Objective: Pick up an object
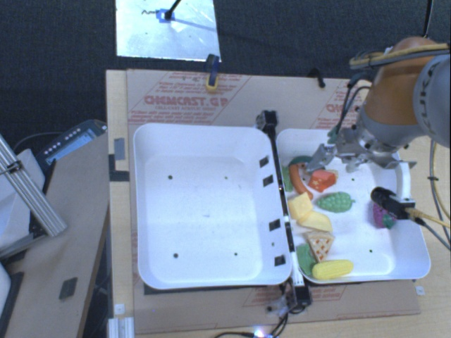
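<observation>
The right bin (pixel 402 255) holds several toy foods. A red piece (pixel 322 180) lies beside an orange carrot-like piece (pixel 299 180), with a dark green piece (pixel 299 163) behind them. Further forward are a bumpy green piece (pixel 335 202), two yellow wedges (pixel 301 206) (pixel 318 222), a waffle-patterned slice (pixel 320 245), a yellow piece (pixel 332 268) and a purple piece (pixel 382 217) at the right. My gripper (pixel 335 163) hangs over the back of this bin, just above and behind the red piece. Its two grey fingers stand apart, open, with nothing between them.
The left bin (pixel 151 210) stands beside the right one, joined by a black clipped divider (pixel 276 189). A black fitting with a cable (pixel 389 199) hangs off the wrist over the bin's right side. A yellow clamp (pixel 211 83) sits at the board's back edge.
</observation>
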You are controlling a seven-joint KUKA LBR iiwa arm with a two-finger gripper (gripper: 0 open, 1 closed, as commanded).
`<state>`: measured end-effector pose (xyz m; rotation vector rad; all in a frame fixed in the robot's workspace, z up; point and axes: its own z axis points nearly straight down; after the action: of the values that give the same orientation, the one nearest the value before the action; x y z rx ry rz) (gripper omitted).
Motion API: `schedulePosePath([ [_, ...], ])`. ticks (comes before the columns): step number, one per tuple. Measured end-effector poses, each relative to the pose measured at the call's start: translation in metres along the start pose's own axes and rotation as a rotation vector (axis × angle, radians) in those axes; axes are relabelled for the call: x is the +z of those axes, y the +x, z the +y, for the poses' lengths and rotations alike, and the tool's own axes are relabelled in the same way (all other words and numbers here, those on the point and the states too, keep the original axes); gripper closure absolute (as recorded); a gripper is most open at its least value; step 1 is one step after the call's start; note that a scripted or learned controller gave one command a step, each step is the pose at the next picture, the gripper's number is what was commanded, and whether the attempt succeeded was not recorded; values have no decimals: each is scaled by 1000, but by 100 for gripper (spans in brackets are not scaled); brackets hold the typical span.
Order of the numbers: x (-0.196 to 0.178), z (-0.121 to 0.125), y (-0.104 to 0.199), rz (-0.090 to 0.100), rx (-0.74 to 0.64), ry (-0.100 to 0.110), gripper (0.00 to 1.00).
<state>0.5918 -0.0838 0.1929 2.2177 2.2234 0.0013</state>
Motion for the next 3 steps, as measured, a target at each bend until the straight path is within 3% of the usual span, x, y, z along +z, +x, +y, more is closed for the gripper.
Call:
schedulePosePath([
  [1,114,-26,-39,0,6,8,0],
  [2,108,22,-6,0,-5,-2,0],
  [3,97,21,-7,0,-2,-3,100],
])
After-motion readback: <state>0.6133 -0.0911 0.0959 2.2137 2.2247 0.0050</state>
